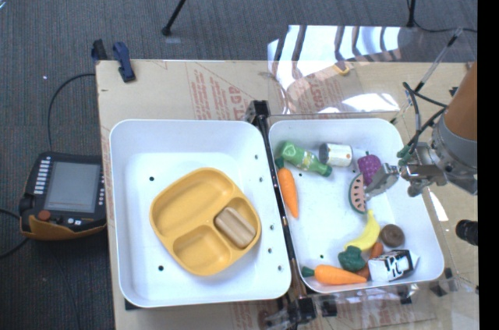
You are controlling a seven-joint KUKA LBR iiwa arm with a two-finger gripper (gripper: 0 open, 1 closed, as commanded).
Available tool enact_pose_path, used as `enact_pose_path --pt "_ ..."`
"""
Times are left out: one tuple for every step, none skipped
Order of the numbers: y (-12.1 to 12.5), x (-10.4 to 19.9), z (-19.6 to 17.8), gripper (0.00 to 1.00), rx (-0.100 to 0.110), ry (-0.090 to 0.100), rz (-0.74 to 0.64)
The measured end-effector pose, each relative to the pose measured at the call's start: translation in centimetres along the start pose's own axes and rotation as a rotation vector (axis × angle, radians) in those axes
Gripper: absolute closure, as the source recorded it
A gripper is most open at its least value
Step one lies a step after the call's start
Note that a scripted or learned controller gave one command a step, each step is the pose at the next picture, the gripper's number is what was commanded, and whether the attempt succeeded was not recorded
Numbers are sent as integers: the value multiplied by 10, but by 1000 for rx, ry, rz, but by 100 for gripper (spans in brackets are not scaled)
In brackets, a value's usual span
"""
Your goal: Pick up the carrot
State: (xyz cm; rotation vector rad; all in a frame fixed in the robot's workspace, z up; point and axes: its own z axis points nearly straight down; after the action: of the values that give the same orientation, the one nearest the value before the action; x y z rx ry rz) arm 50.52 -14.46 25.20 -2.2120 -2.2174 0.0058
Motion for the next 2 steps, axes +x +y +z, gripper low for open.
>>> enact_pose_path --pt "-30 74 25 0 4 1 181" --pt "44 144 69 0 5 0 304"
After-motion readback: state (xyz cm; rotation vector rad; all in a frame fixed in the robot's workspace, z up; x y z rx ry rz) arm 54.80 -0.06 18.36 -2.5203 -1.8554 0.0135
